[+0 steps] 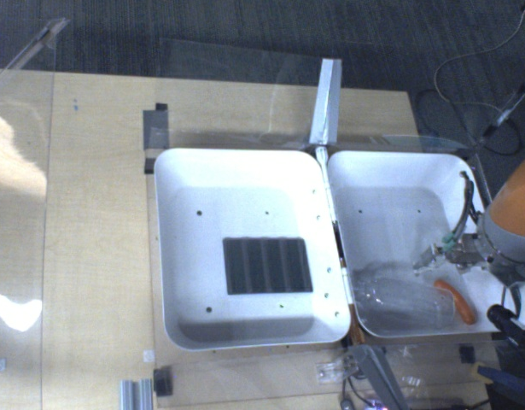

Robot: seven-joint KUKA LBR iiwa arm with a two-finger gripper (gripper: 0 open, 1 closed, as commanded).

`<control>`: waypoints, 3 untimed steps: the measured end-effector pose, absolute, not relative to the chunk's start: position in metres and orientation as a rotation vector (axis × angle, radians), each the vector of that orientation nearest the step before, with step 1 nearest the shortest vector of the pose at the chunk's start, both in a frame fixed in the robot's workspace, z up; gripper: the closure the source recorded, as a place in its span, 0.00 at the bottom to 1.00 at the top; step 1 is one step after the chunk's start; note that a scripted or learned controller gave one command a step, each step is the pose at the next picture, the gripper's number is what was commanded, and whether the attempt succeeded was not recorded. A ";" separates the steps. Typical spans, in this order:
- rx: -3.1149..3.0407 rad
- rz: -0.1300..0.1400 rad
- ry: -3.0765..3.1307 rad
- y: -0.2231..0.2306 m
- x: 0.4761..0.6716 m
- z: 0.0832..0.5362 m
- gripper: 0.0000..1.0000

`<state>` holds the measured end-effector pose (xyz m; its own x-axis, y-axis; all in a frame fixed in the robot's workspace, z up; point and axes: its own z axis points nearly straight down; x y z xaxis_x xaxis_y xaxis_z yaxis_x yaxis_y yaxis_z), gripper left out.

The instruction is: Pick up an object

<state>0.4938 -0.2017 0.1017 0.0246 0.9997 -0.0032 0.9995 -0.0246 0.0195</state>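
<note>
The desk (83, 254) is pale wood, with a clear plastic sheet (23, 186) lying across its left part and catching bright glare. Moving right, the left bin (181, 229) sits near the desk's middle; a dark ribbed tray (267, 265) lies flat on its floor, a little toward the bin's front right, with its grooves running front to back. A grey upright post (326, 101) stands at the back, just where the two bins meet.

The right bin (382, 186) holds the likely targets. A clear plastic bottle (399, 295) lies on its side along the bin's front wall, hard to make out against the white floor, its long axis running roughly left to right. Just right of it, near the front right corner, lies a small orange object (460, 301), perhaps a carrot-shaped toy, with its long axis slanting from back-left to front-right.

The arm (514, 212) comes in over the bin's right edge, its orange band showing. The gripper (454, 250) hangs low over the right half of that bin, wrapped in cables; I cannot tell whether it is wide or narrow, and nothing is visibly held in it.

The orange object lies just in front of the gripper, toward the bin's front edge, and the bottle lies in front and to the left. Judging from this, a short move forward and down would reach the orange object first.
</note>
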 end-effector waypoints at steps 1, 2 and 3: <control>2.069 0.011 2.350 -0.203 0.491 0.090 0.00; 2.044 0.012 2.371 -0.204 0.492 0.090 0.00; 2.013 0.012 2.395 -0.204 0.492 0.090 0.00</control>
<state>0.4921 -0.2045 0.0900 -0.1720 0.9851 -0.0055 0.9850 0.1721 0.0142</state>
